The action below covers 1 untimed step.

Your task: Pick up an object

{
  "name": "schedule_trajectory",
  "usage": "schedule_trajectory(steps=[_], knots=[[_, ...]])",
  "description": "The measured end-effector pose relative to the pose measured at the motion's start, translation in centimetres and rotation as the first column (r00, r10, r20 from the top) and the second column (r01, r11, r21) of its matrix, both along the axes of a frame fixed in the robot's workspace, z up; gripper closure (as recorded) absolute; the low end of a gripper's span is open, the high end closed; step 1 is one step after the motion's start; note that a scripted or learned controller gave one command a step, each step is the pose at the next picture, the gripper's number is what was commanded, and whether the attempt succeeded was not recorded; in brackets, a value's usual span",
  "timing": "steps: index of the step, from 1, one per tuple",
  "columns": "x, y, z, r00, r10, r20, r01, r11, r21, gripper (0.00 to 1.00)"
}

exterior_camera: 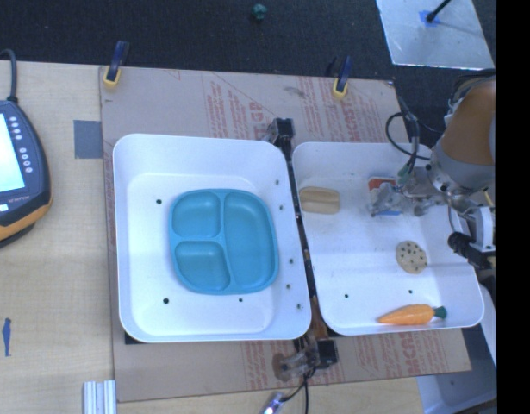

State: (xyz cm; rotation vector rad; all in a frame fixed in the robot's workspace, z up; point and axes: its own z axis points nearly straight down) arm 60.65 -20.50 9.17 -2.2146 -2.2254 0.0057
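Note:
My gripper [387, 200] hangs low over the back half of the right bin [351, 317], with the grey arm and its orange band [471, 128] coming in from the right. A small object with red and blue parts [382, 184] lies right under the gripper and is mostly hidden by it; I cannot tell whether they touch. A tan bread-like piece [320, 200] lies to the gripper's left near the bin's wall. A round speckled cookie [411, 256] sits in front of the gripper. An orange carrot [409, 315] lies along the front edge.
The left bin [135, 317] holds a blue divided plate [223, 241]. A pendant with a screen [10, 171] rests on the bench at far left. Clamps [115, 67] [340, 78] pin the board at the back. Cables [402, 132] loop beside the arm.

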Motion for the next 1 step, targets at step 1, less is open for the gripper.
schedule_trajectory(steps=[1], knots=[[4.99,0.86,0.06,1.000,-0.002,0.002,0.002,1.000,0.002,0.00]])
